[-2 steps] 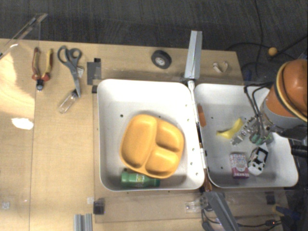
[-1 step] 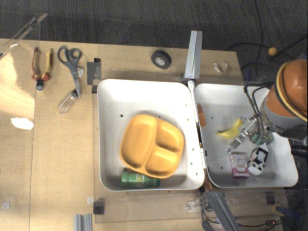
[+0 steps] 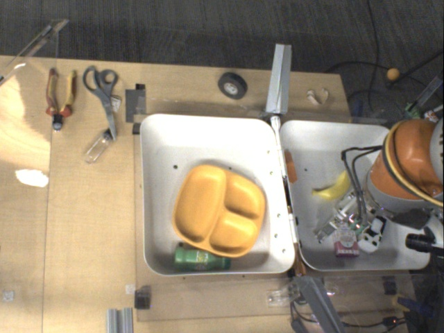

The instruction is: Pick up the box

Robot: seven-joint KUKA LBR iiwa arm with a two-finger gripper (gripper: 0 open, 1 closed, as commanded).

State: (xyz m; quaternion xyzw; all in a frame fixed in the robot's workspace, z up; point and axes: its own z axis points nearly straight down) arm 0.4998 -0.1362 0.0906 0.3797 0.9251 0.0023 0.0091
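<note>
Orange band of the arm (image 3: 409,158) sits highest, over the right side of the right bin (image 3: 312,141), arm coming in from the right

Gripper (image 3: 349,222) is down low in that bin, near its front wall, cables looped above it. Can't tell if it's open or closed, too much clutter and glare around the tip, and nothing is visibly gripped

Box (image 3: 345,248): small dark pink thing on the right bin floor, just in front of the gripper, close to the front wall. Looks like it's lying on the floor; can't tell whether the gripper touches it

Also in the right bin: yellow banana-shaped item (image 3: 334,186) just behind the gripper, and a small orange piece (image 3: 290,166) against the left wall

Left bin (image 3: 166,151): yellow divided tray (image 3: 218,209) fills the middle, tilted a bit, green bottle (image 3: 200,258) lying on its side at the front wall, partly tucked under the tray's edge

Bench (image 3: 83,241) behind the left bin: scissors (image 3: 104,92), red-handled pliers (image 3: 59,96) further left, black tape roll (image 3: 232,84) near the gap between the bins
</note>
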